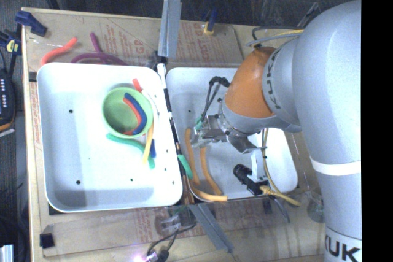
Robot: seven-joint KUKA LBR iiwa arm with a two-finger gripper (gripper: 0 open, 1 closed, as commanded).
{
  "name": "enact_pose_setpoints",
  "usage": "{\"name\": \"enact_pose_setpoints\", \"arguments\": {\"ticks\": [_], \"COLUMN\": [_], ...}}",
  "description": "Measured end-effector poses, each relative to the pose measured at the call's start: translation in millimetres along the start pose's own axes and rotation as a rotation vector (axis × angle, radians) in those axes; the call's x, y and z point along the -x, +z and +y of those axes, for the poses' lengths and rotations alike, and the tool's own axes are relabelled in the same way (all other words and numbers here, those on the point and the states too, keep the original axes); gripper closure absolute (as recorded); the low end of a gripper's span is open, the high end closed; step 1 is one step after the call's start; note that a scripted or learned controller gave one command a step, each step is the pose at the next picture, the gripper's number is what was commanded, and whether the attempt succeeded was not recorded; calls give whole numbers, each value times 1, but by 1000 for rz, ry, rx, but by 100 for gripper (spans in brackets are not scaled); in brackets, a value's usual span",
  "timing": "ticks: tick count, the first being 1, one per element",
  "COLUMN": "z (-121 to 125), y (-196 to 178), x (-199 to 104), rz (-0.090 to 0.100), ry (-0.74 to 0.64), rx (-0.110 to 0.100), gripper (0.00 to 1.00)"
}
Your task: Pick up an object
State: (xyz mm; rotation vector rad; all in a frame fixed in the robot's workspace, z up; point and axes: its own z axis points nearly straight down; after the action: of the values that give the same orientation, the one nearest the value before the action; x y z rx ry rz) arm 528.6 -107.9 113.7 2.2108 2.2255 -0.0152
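Low in the frame's middle, a slim orange-tan tube curves along the lower left of the right bin. Just above it the gripper hangs inside that bin; I cannot tell how far open it is or whether it holds anything. Further left, a green bowl with red and blue strips sits in the left bin.

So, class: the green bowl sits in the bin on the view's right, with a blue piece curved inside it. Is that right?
Not quite. The camera view shows the green bowl in the bin on the view's left, not the right. The blue piece does curve inside it.
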Motion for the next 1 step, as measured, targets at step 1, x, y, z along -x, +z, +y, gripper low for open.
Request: {"name": "enact_pose_setpoints", "arguments": {"ticks": [1], "z": [0], "y": [0], "x": [1], "rz": [-2], "ry": [-1], "rx": [0], "gripper": [0]}}
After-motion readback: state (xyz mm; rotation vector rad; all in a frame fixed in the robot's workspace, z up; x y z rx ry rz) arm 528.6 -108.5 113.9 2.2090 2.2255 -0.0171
